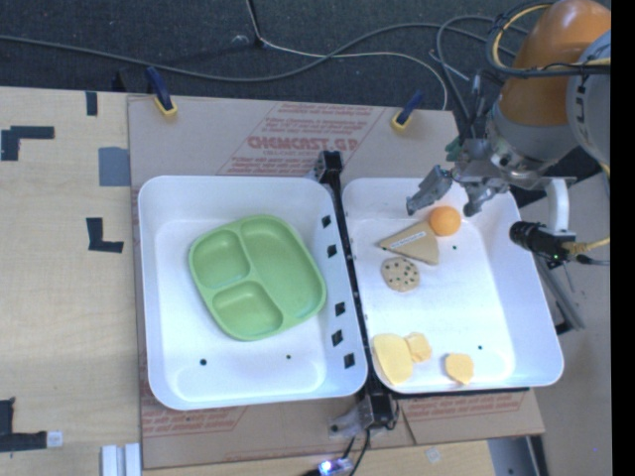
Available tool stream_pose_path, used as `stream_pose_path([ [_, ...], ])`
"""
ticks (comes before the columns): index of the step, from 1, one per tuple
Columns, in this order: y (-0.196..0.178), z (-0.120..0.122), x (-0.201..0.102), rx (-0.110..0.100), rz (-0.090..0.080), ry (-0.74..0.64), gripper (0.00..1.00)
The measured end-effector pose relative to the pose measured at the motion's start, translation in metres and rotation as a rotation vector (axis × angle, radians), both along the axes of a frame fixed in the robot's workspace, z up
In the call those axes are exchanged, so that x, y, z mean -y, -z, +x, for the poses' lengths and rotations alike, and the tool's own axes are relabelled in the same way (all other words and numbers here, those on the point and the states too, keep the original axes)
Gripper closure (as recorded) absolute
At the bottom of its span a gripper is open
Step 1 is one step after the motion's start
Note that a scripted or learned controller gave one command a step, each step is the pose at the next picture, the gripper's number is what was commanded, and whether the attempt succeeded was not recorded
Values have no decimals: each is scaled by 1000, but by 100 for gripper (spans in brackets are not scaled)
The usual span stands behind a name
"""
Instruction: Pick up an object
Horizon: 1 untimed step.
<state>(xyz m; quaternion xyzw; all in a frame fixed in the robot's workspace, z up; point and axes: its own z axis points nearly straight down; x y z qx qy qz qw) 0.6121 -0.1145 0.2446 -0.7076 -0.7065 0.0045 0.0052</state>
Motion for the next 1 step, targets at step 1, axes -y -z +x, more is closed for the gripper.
stream_pose_path([
  [1,-7,2,0,12,-1,-3,0],
])
